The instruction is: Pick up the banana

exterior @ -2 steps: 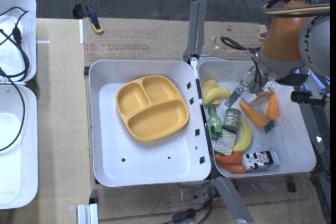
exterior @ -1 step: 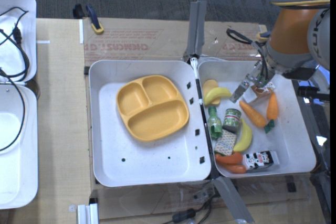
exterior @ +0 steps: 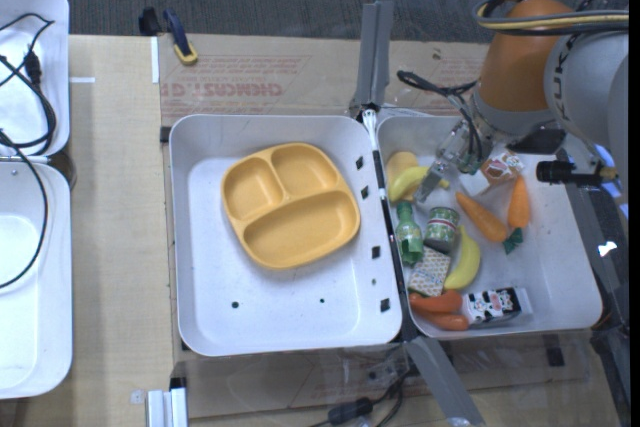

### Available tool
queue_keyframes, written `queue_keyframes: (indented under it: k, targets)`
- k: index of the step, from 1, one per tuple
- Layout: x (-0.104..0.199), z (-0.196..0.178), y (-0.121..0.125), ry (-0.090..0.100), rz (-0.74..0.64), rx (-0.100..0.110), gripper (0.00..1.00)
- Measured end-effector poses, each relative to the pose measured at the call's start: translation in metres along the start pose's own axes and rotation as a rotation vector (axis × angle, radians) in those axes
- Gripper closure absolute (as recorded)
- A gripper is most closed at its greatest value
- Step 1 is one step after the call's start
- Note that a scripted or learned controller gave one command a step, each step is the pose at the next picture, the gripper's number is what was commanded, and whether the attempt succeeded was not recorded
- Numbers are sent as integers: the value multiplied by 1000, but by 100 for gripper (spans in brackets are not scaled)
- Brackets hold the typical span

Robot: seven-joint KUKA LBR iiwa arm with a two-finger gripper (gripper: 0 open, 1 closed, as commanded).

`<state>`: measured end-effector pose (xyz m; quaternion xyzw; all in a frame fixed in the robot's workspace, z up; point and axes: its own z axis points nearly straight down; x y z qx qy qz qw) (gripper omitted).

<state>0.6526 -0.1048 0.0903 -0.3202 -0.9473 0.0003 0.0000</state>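
Two yellow bananas lie in the right bin [exterior: 570, 285]. One banana [exterior: 408, 183] rests at the bin's upper left, against a rounder yellow fruit [exterior: 400, 162]. The other banana [exterior: 465, 261] lies near the bin's middle, below a small can [exterior: 441, 228]. My gripper [exterior: 440, 172] reaches down from the grey and orange arm [exterior: 525, 65] and hangs just right of the upper banana, close to its tip. Nothing shows as held in it.
Two orange carrots [exterior: 483, 218] [exterior: 518, 203], a green bottle [exterior: 408, 235], a speckled square [exterior: 430, 270], red sausages [exterior: 438, 307], a black-and-white carton [exterior: 495, 305] and a white packet [exterior: 500, 167] crowd the right bin. A yellow divided plate [exterior: 290, 205] sits in the left bin [exterior: 200, 315].
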Motion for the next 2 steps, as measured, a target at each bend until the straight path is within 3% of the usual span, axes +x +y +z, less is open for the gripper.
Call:
queue_keyframes:
  k: [1,2]
  targets:
    - [-1,-8,-1,-2,3,-1,100]
    - [30,-117,20,-2,66,0,100]
